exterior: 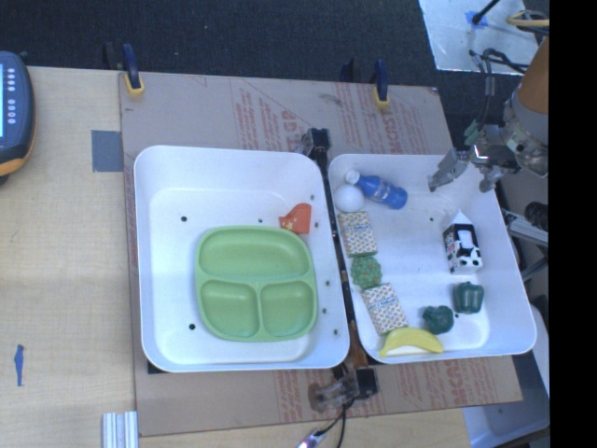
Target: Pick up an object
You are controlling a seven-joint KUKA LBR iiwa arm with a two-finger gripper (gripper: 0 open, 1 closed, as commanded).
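Hovering spread open and holding nothing over the right bin's (pixel 504 250) far right corner, the pincer (pixel 464 168) looks mid-approach, and would next need to descend on the nearby black-and-white cow toy (pixel 462 247).

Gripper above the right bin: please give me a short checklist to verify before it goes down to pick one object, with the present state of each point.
1. Gripper open: ok, fingers spread.
2. Nothing between its fingers: ok.
3. Gripper over the right bin: ok, at its far right corner.
4. Object directly below: not ok, bare floor there; the cow toy lies nearer the camera.
5. Cow toy free of neighbours: ok, apart from the green pepper.
6. Height above the bin: cannot tell.
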